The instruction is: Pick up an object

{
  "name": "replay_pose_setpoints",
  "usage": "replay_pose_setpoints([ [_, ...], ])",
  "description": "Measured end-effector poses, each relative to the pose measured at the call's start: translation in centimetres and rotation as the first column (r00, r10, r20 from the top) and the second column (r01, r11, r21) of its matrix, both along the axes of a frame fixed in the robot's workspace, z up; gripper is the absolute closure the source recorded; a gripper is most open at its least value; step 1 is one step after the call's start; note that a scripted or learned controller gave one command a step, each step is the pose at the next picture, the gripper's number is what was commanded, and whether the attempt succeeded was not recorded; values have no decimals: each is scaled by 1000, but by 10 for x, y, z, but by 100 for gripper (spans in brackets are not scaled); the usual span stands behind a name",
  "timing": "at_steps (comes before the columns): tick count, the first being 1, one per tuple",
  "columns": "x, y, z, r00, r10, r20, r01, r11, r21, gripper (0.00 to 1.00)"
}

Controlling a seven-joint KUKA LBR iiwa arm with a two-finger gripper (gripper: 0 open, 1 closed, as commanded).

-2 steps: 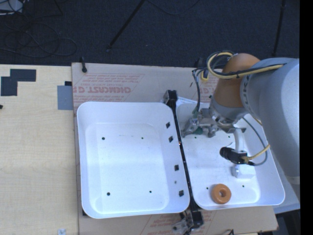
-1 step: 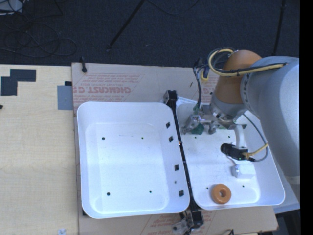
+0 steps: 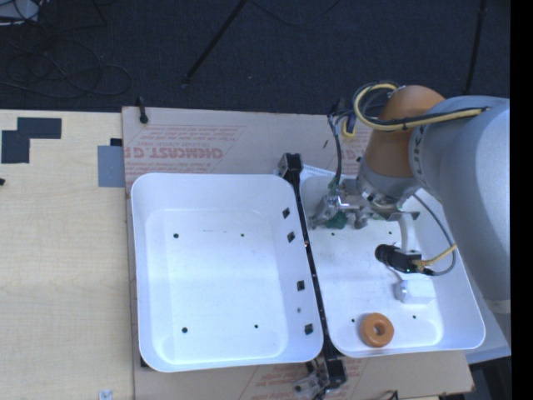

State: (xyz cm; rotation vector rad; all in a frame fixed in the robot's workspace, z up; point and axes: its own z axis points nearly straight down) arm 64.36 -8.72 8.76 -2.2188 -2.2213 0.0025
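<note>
Reaching in from the right, the grey arm (image 3: 466, 182) with its orange band (image 3: 400, 132) hangs over the far end of the right bin (image 3: 466, 327). Its hand (image 3: 337, 215) sits low near that bin's far left corner, close to the black divider (image 3: 304, 257) between the two bins. A small green thing (image 3: 336, 220) shows right at the hand, but whether it is gripped, and whether the hand is apart or together, I cannot tell (the metal parts blur into one another there). An orange ring (image 3: 376, 329) lies flat on the floor of the right bin near its front edge, well apart from the hand. A small white block (image 3: 414, 290) lies between the ring and the arm, beside a black part with a cable. The left bin (image 3: 150, 223) sits on cardboard (image 3: 191, 144) on the pale bench (image 3: 58, 265).
</note>
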Motion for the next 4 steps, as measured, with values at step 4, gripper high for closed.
replay_pose_setpoints([
  [4,-103,105,231,1000,2,-4,-2,1000,1,100],
])
